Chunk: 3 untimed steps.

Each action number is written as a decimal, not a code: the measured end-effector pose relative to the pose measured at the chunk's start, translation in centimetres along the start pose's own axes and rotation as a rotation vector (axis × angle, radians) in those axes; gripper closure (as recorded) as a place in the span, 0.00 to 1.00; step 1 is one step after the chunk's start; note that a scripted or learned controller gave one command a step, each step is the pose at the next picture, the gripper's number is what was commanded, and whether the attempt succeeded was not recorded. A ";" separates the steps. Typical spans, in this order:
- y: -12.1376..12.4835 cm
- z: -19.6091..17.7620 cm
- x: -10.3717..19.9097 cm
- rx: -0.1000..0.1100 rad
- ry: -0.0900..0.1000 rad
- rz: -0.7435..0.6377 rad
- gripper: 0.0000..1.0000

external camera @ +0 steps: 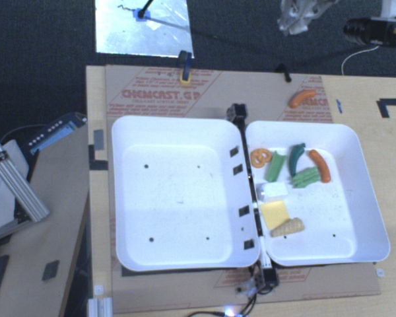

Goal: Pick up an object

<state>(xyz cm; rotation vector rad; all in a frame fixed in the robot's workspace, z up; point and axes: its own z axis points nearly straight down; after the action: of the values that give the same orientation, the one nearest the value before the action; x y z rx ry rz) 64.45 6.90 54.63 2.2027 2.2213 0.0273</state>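
Your toy foods are lying clustered in the right bin (pixel 366 197): a pretzel (pixel 260 156), green pods (pixel 276 166), an orange sausage (pixel 320 166), a cheese slice (pixel 274 213). Your gripper (pixel 298 15) is hanging well above the bench; I cannot tell its opening. Another sausage (pixel 302 98) is lying outside the bins.

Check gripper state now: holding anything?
Gripper: up above the bench, away from both bins; nothing seen in it, open or shut cannot be told.

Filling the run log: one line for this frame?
tool: raised beyond bench's far edge, nothing held | right bin: pretzel, sausage, cheese slice, green pieces | stray sausage: on bench behind right bin
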 end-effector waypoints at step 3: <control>-16.1 0.6 4.8 0.019 0.000 0.003 1.00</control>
<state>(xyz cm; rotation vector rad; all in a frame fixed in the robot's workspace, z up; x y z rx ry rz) 48.33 11.57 53.72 2.2152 2.2274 0.0067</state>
